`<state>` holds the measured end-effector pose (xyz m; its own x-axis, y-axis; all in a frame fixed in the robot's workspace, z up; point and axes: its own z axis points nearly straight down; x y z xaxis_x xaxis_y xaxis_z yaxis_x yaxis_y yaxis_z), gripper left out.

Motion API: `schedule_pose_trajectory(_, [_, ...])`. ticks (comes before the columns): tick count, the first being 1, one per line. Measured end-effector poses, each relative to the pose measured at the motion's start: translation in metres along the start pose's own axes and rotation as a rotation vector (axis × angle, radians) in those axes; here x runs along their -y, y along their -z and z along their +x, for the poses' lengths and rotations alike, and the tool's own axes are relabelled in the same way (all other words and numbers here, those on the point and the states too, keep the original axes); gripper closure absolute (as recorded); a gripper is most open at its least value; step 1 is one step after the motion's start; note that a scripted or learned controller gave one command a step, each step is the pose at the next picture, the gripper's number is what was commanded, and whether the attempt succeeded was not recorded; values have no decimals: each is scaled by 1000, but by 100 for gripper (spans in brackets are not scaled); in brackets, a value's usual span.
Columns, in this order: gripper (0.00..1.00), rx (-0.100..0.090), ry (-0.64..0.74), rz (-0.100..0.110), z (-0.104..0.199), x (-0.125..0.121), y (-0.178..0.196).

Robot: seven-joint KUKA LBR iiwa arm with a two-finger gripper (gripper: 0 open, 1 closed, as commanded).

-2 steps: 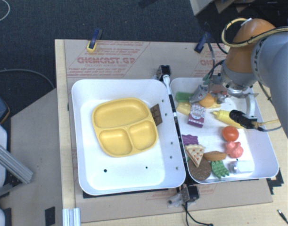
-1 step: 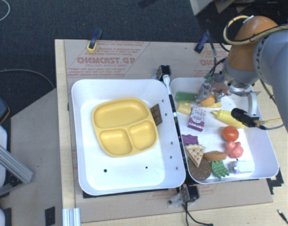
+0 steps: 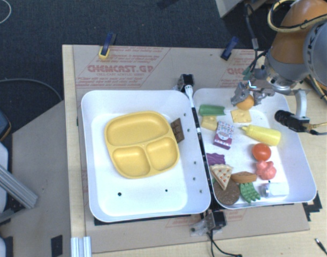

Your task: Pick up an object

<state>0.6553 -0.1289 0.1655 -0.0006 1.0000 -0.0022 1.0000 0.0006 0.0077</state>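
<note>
metal gripper [image 3: 248, 96] pinches a small rounded orange piece [image 3: 246, 103].

Dark carpeted floor [image 3: 72, 15] surrounds a cardboard-topped bench [image 3: 147, 63].

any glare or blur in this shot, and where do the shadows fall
Camera view: even, soft lighting; mild sheen but no blown-out glare on the left white bin. The yellow divided tray casts a faint shadow to its lower side. The bench is sharp; the gripper and its orange-banded arm look slightly soft.
</note>
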Motion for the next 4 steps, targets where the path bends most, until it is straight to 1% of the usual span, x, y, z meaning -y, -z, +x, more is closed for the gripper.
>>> schedule_pose_trajectory(1, [100, 0, 0, -1, 0, -2, 55])
schedule_pose_trajectory(2, [100, -1, 4, 3, 47, -12, 54])
schedule_pose_trajectory(3, [100, -4, 5, 10, 106, -1, 58])
schedule_pose_trajectory(4, [100, -3, 5, 4, 154, -12, 64])
